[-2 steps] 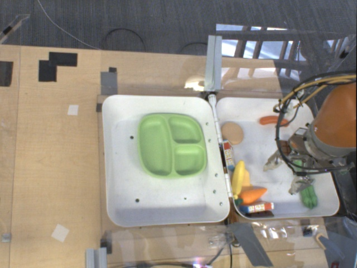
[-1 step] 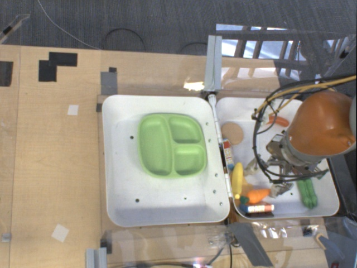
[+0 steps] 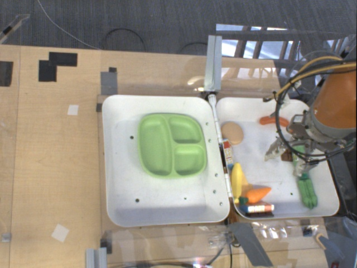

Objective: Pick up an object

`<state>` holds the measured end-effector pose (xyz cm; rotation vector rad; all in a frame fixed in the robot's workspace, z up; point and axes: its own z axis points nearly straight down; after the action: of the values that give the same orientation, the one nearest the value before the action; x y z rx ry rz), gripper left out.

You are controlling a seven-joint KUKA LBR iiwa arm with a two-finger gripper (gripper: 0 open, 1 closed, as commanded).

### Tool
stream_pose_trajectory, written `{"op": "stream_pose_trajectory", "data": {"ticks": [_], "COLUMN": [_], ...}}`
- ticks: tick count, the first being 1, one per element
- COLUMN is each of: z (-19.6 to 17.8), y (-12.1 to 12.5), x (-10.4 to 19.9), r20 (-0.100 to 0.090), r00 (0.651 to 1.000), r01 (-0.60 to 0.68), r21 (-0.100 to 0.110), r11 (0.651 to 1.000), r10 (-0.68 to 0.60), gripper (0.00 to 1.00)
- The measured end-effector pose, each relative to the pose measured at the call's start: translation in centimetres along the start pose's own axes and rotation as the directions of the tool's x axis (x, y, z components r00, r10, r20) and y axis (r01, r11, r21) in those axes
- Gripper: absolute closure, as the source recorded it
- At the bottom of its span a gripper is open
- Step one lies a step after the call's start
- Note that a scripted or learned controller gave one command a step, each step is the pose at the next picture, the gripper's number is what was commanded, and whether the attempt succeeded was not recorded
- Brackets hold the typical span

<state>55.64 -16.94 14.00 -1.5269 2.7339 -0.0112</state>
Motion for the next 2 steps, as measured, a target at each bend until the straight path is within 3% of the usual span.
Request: {"op": "stream_pose_trajectory", "data": {"ticks": [1, 2], "z": [5.0, 4.9], "y": [-2.3, 0.7], "x": [1.8, 4.6], "r20": [0.002, 0.003], "r00": [0.999, 0.997], "r01": [0.042, 0.078], "r21": [0.001, 0.005], "r11": [0.999, 0.997], "r10": [-0.042, -0.078], "gripper": [0.00, 0.00]}}
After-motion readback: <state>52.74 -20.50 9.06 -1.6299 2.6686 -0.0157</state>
